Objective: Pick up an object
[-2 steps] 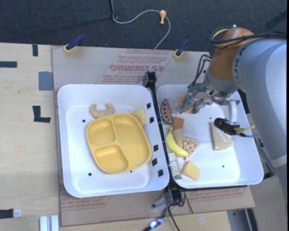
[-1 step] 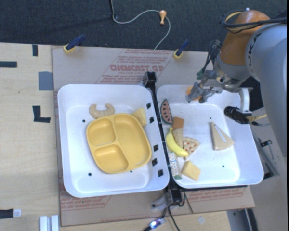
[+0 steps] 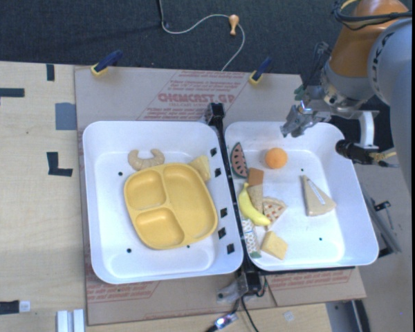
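Note:
My gripper [image 3: 292, 128] hangs over the far edge of the right bin [image 3: 346, 244], just up and right of an orange ball [image 3: 277, 158]. Nothing shows between its fingers. In that bin also lie a watermelon slice [image 3: 239, 160], a banana [image 3: 252, 210], a brown block [image 3: 255, 177], a pizza slice [image 3: 272, 208], a yellow cheese block [image 3: 274, 245] and a pale wedge [image 3: 316, 198].
The left bin [image 3: 100, 206] holds a yellow divided plate [image 3: 169, 205], a tan pretzel-like piece [image 3: 146, 160] and a yellow wedge [image 3: 201, 167]. A black divider [image 3: 225, 185] runs between the bins. The arm's grey body and orange band [image 3: 366, 33] fill the upper right.

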You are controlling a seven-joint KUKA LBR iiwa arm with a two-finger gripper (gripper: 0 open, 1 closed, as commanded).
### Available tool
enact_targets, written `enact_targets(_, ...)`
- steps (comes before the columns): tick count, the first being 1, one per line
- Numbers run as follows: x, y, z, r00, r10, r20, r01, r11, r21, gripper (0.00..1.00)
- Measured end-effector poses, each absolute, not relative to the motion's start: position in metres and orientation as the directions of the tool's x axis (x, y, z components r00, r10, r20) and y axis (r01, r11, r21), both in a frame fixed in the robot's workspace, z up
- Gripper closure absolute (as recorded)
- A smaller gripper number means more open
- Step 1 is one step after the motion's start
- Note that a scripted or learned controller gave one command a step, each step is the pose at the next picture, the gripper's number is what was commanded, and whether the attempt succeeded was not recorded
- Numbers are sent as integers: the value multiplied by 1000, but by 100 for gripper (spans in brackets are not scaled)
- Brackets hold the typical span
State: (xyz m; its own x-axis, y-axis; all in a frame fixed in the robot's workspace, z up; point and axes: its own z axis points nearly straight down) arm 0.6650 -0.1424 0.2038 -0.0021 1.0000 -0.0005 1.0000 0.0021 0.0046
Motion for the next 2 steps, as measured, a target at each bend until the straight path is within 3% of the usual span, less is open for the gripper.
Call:
enact_targets(1, 666, -141, 226, -2, 1000, 1, 1000, 2, 2, 100)
enact_targets(2, 642, -97, 216, -4, 1000, 1, 1000, 4, -3, 100)
